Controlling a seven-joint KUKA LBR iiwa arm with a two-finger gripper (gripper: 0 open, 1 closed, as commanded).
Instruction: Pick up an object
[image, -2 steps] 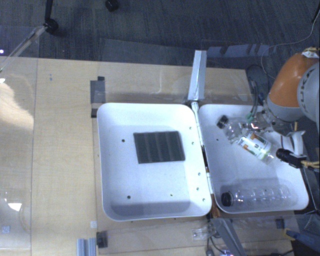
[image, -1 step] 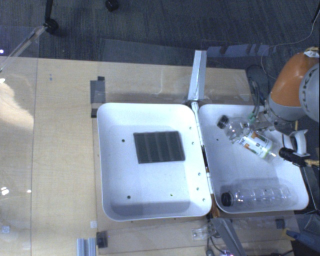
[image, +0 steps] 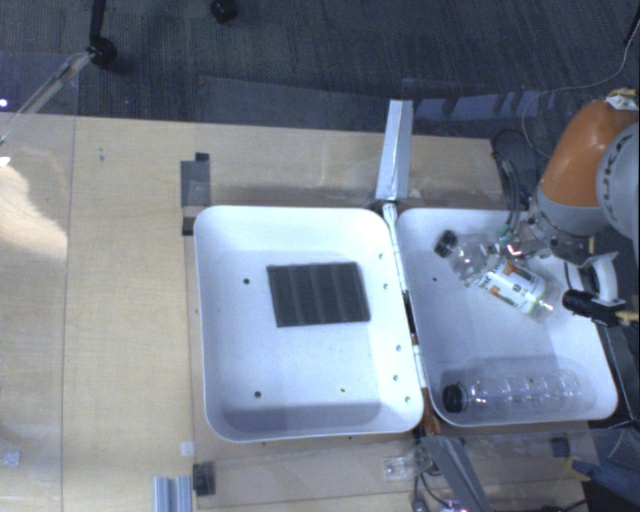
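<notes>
Up near the far right corner of the surface, in the right bin (image: 600, 372), the small clear bottle (image: 492, 273) lies slantwise with its dark cap aimed at the left bin, right under the claw (image: 516, 246), whose grip I can't make out.

We see a pale wooden bench (image: 110, 350) carrying two shallow white bins side by side, touching along their inner edges. The left bin (image: 215, 300) sits near the middle of the bench, the right bin (image: 590, 385) toward its right end. A grey metal bar (image: 394, 150) lies on the bench beyond where they meet.
</notes>
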